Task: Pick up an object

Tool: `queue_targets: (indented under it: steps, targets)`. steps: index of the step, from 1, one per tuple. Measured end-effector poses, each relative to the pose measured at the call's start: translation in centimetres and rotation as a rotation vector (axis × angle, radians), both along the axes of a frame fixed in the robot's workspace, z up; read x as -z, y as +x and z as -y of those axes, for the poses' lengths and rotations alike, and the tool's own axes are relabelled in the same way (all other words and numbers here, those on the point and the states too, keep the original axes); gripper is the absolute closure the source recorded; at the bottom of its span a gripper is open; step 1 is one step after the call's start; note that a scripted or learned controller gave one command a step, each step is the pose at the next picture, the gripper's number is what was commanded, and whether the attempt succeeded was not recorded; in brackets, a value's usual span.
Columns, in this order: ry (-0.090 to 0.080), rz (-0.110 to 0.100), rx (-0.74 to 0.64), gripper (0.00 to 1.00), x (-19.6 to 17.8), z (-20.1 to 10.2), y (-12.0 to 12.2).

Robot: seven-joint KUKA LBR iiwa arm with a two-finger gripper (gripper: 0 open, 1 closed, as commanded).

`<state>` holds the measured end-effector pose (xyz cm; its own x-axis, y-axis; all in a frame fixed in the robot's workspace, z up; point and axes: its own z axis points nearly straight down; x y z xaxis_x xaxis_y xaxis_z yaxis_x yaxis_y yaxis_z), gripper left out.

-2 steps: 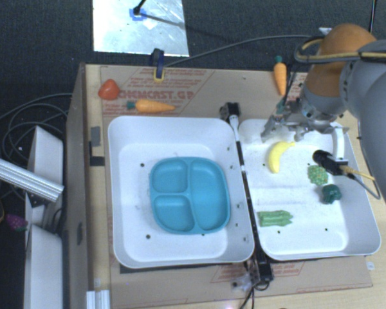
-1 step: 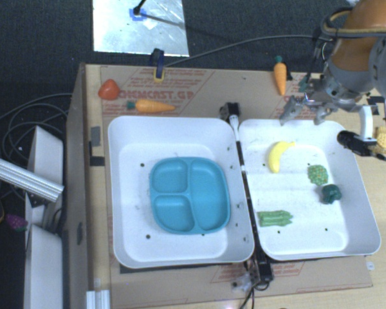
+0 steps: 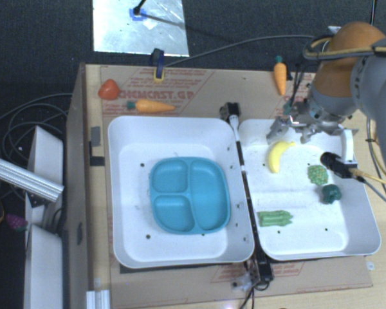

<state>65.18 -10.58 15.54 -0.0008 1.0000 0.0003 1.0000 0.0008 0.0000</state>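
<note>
My tool hangs over the far edge of the right bin, with my arm entering from the right side of the camera view. The two fingers stand apart, one tip toward the bin's divider side and one toward the middle, and nothing sits between them.

The nearest candidate is the yellow banana, which lies in the right bin just on the near side of my fingertips, apart from them. To its right lie a green broccoli piece and, just beside that, a dark teal object (its shape is too small to make out). A green vegetable piece lies nearer the front of the bin, close to the divider edge. The bare floor between the banana and the green vegetable piece, and the front right part of the bin, leave open room.

The left bin holds a blue divided plate, centred, with a margin of bare white floor on all sides.

On the surface beyond the bins lie an orange carrot and a red-orange item at the left, and a second carrot near the far rim of the right bin, close to my wrist.
</note>
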Motion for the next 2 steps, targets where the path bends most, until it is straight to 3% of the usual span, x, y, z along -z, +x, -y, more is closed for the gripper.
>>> queue_targets:
  steps: [1, 2]
  targets:
    - [-0.006, 0.015, -0.004, 0.00, 6.1, -2.1, 1.6]
    - [-0.009, 0.023, -0.006, 1.00, 4.8, -2.0, 1.7]
